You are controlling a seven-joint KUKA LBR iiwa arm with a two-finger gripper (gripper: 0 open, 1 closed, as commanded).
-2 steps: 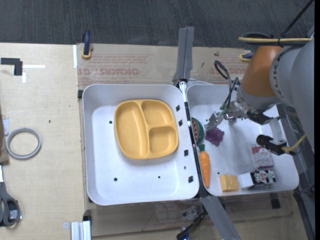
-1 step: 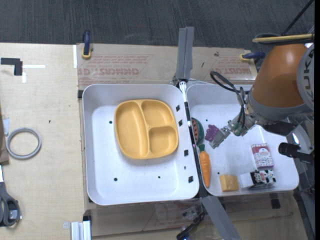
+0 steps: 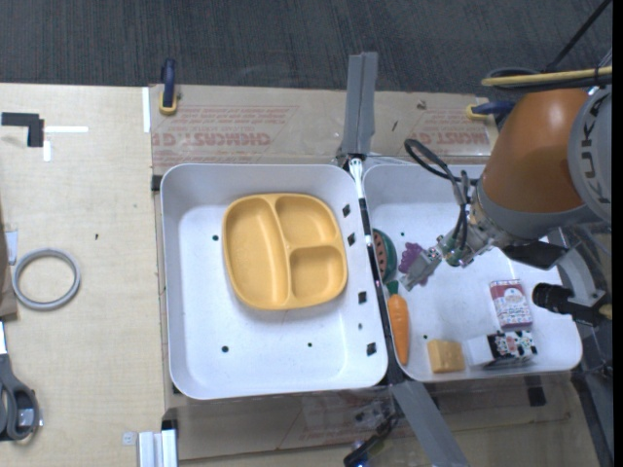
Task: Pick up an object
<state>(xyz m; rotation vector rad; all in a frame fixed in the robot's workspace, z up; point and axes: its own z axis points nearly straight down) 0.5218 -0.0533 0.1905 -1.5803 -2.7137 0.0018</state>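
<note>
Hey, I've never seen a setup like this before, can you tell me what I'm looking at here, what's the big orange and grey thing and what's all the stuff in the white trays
This is one picture, taken from a camera fixed above a workbench and looking down at a slant. The big grey and orange thing is a robot arm reaching in from the right. At its tip is a gripper, a small two-fingered claw for picking things up.

Two shallow white bins sit side by side. The left bin holds a yellow divided plate. The right bin holds a toy carrot, a purple bunch like grapes right by the gripper, a small tan block, and a little red and white package.

I can't tell whether the gripper holds anything.
</note>
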